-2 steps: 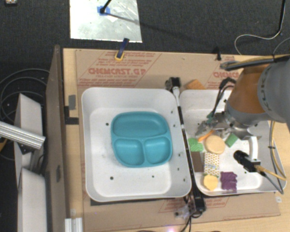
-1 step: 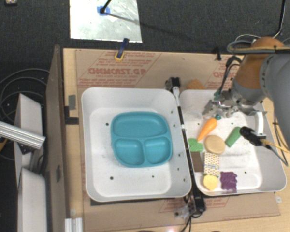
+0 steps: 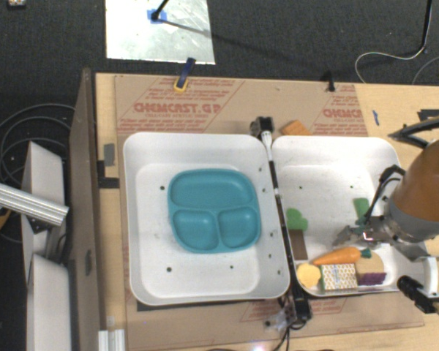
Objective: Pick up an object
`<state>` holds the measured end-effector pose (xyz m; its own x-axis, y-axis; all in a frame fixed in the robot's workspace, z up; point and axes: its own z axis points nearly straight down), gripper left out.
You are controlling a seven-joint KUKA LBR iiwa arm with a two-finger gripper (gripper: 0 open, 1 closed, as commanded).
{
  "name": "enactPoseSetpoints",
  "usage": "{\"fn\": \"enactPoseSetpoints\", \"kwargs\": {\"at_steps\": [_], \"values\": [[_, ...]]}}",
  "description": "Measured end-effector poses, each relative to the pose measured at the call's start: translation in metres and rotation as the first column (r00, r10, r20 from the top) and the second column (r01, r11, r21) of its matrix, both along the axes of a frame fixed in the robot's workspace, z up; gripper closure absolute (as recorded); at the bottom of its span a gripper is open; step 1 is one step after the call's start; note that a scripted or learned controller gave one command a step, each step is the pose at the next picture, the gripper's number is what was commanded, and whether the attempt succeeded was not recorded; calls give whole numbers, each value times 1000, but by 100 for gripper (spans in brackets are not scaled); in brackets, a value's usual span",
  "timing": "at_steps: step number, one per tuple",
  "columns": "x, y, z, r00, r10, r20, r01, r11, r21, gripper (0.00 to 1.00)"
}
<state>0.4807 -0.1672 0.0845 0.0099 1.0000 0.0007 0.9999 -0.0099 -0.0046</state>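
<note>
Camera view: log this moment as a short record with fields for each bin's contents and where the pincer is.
left bin: a teal divided plate lying flat
right bin: carrot, yellow round piece, speckled block, purple piece, green piece by the divider, second green piece
cluster: carrot, yellow, speckled and purple items crowd the near edge
pincer: low over the right bin, just above the carrot
grasp: nothing seen between the fingers

Floor: dark speckled carpet (image 3: 51, 42), black cables (image 3: 29, 126) looped at left.
Bench: brown cardboard sheet (image 3: 205, 101) with red print.
Beyond bench: shiny silver sheet (image 3: 157, 20) on carpet.
Left edge: metal rail (image 3: 25, 202).
</note>
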Motion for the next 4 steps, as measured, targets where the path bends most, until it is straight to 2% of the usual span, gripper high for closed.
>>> {"fn": "enactPoseSetpoints", "kwargs": {"at_steps": [1, 2, 3, 4], "values": [[111, -9, 1, 1000, 18, 16, -18, 1000, -5, 0], [182, 5, 2, 1000, 18, 15, -18, 1000, -3, 0], [137, -25, 0, 1000, 9, 4, -9, 1000, -2, 0], [187, 22, 1, 1000, 15, 4, -15, 1000, -1, 0]]}}
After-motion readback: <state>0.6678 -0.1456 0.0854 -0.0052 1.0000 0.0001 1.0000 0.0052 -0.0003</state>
